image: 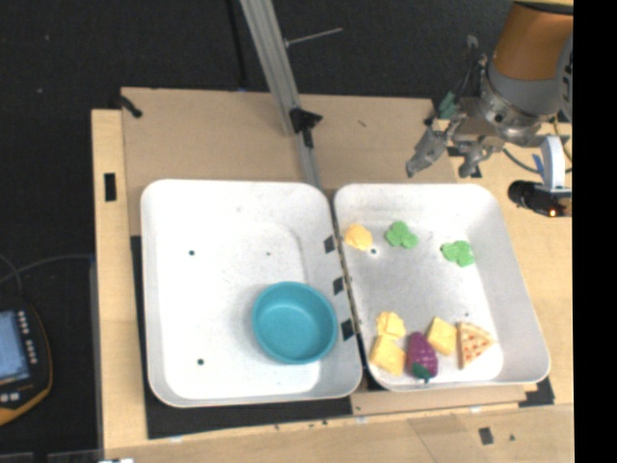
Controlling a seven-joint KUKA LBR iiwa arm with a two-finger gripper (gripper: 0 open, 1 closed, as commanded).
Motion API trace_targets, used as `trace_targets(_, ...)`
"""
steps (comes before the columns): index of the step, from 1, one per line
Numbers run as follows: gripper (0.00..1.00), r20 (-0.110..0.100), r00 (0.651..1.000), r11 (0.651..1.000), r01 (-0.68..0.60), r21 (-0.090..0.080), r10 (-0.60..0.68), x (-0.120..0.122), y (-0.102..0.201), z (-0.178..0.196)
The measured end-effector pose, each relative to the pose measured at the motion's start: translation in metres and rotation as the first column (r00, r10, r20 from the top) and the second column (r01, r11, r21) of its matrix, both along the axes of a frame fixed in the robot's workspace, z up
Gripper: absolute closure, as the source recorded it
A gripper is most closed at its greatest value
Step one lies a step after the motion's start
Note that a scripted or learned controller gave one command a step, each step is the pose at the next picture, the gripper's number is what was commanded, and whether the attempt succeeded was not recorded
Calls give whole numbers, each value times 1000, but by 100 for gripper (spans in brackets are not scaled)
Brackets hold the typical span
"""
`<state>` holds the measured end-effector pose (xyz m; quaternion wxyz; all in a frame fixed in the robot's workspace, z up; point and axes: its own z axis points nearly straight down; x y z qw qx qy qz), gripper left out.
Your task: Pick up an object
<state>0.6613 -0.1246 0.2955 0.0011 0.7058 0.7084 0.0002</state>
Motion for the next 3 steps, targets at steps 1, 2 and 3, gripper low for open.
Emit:
trace_targets(1,0,0,1000,1000,0,-1,0,0,0,0)
trace_targets(2,0,-1,1000,1000,3,-2,-3,3,-4,-40)
trace_targets(3,0,-1,1000,1000,0,-1,0,12,1,-91)
